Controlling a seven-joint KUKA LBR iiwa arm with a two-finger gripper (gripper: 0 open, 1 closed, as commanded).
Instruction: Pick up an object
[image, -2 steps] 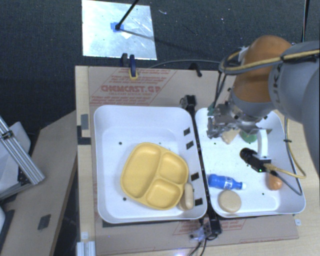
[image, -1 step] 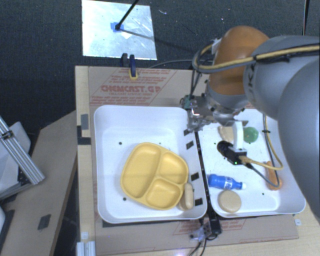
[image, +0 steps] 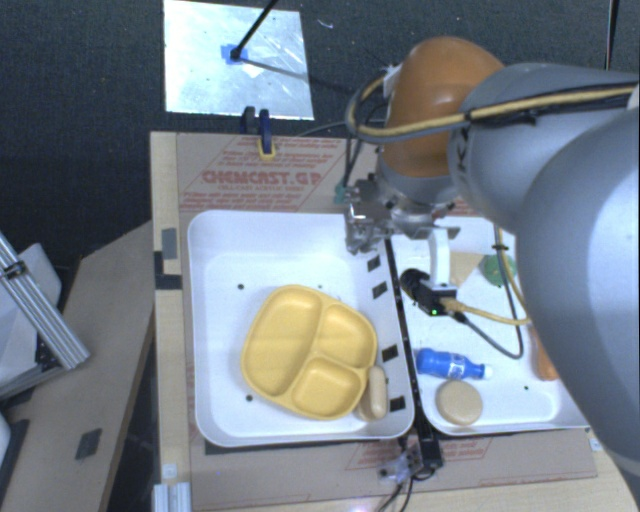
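1. We see our gripper (image: 392, 232) poised over the ridge where the two white bins (image: 225, 300) meet; whether it is spread or pressed together, we cannot tell.
2. Candidates: the yellow divided tray (image: 310, 350) left of that ridge, a tan bread roll (image: 375, 392) against the tray, a blue bottle (image: 450, 364) and round biscuit (image: 459, 403) to the ridge's right.
3. We judge a straight descent risks striking the ridge and grasping nothing.
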